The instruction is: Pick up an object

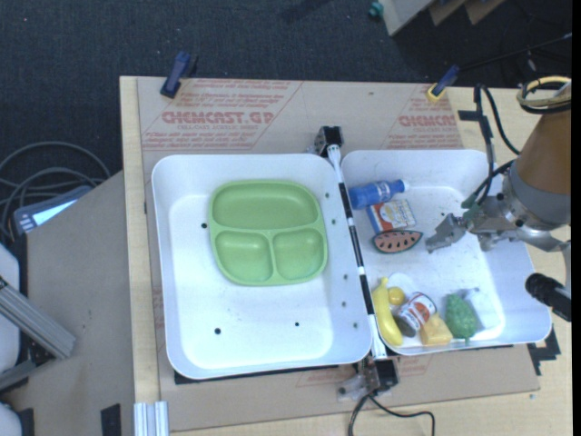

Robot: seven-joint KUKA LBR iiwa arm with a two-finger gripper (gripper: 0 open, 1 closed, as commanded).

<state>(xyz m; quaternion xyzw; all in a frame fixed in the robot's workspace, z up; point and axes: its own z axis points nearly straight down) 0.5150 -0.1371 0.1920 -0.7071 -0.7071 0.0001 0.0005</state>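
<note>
Divided plate (268, 231) in the left bin (182, 334), bottle (375, 193), carton (395, 215), watermelon slice (398, 241) behind banana (388, 314), can (417, 312) in the right bin (508, 330)

- Two white bins: left bin (182, 334), right bin (508, 312)
- One green divided plate (268, 232)
- One blue bottle (374, 193)
- One watermelon slice (398, 241)
- One banana (388, 314)
- One small can (418, 312)
- Two clamps: blue (176, 74), yellow-blue (443, 83)

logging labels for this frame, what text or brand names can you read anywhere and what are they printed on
"CHEMCAST GP": red print on the brown protective sheet behind the left bin, repeated upper right, partly legible.
Smaller red lines beneath it: too blurred to read.
Red-and-white packet and small can in the right bin: labels too small to read.
</note>
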